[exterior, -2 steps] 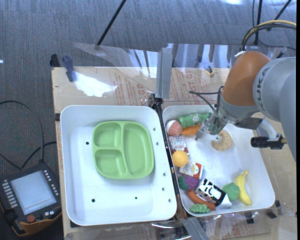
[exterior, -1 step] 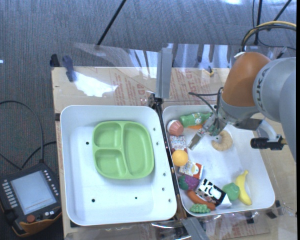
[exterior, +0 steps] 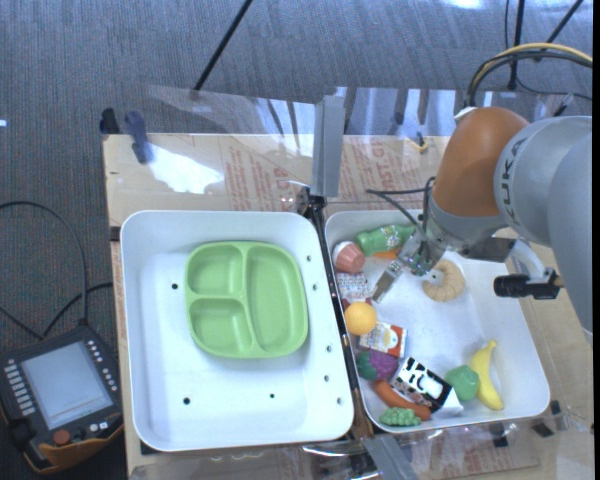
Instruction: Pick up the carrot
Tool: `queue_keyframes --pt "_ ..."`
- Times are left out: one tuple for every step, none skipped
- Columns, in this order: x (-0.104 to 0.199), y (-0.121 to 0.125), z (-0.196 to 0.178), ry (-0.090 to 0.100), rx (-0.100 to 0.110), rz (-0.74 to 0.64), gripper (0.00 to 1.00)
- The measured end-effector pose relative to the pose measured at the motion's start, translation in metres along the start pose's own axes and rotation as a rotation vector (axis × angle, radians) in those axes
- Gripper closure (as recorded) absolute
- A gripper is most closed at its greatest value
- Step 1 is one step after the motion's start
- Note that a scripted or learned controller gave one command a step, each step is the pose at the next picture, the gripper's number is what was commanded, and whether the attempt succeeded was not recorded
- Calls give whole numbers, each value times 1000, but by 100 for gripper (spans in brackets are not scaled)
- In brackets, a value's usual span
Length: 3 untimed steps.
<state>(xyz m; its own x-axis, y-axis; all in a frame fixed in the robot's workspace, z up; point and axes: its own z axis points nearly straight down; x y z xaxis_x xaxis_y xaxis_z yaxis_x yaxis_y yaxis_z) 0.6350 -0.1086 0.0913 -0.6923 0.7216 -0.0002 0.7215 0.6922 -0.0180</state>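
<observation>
The one thing I can read is "KUKA", in dark letters running up the grey arm [exterior: 540,183] beside its orange band [exterior: 480,163]. Red print repeats across the bench [exterior: 260,163] behind the bins, too faint to make out. A small carton [exterior: 383,338] and a black-and-white pack [exterior: 421,381] in the right bin [exterior: 525,348] carry printing, but it is too small to read.

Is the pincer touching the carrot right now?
Apart. The camera view shows the pincer high in the right bin, while the carrot lies near its front edge, with other items between.
</observation>
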Motion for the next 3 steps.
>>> queue_keyframes --pt "-39 -37 -72 -9 -21 -157 0" --pt "9 -13 1 -7 -19 -210 0" --pt "58 -47 4 0 -18 -90 0"
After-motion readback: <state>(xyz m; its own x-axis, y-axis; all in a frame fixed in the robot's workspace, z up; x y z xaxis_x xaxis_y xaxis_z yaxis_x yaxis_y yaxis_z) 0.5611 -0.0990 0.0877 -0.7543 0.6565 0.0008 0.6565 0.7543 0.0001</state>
